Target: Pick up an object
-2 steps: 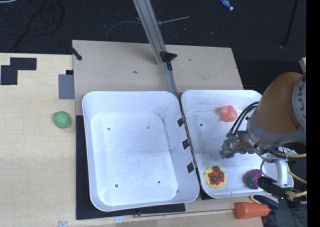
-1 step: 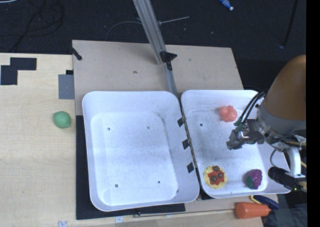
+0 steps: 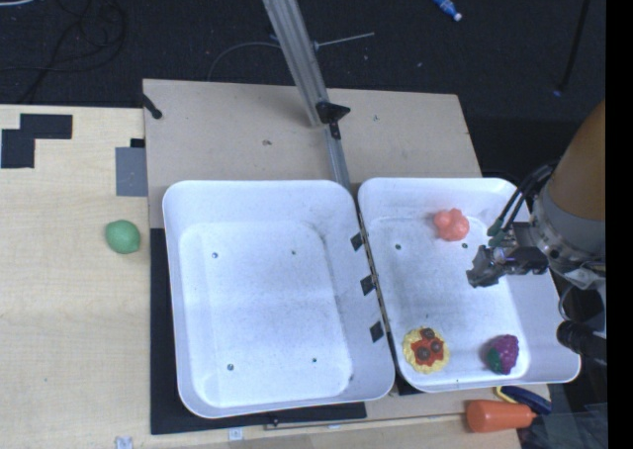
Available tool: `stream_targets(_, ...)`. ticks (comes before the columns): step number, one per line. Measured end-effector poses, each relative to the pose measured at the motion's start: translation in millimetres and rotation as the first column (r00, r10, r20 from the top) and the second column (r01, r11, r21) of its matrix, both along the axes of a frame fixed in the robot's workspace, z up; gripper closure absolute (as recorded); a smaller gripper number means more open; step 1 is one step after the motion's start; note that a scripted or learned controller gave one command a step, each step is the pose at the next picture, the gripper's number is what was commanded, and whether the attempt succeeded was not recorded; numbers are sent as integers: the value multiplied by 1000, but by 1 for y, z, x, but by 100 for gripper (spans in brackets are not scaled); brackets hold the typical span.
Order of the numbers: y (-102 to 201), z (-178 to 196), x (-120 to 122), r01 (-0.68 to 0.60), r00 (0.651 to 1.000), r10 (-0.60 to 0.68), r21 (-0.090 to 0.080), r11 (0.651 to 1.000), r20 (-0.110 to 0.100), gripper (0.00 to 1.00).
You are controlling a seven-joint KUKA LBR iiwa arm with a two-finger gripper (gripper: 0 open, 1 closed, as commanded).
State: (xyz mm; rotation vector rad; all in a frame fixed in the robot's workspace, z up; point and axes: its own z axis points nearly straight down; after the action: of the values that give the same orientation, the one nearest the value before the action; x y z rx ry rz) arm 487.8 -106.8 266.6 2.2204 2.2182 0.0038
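Pink object (image 3: pixel 450 224) in right bin (image 3: pixel 396 202), no legible writing, near gripper (image 3: pixel 485 272).

The arm (image 3: pixel 584 195) is a thick rounded body, grey low down with an orange band above the wrist. Thin black cables (image 3: pixel 516 202) loop from it to the gripper (image 3: pixel 485 272), a small, dark, blocky metal assembly with grey fittings.

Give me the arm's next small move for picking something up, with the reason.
Probably shift the pincer slightly up-left over the pink object, then descend. It is the nearest item in the right bin and lies apart from the others.
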Motion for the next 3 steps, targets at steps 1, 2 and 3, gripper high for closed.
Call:
stream_targets(1,-1,34,0,0,1000,0,0,1000,-2,100)
stream_targets(2,46,28,4,-3,1000,3,1,1000,-4,100)
stream_targets(3,87,16,7,-3,1000,3,1,1000,-5,100)
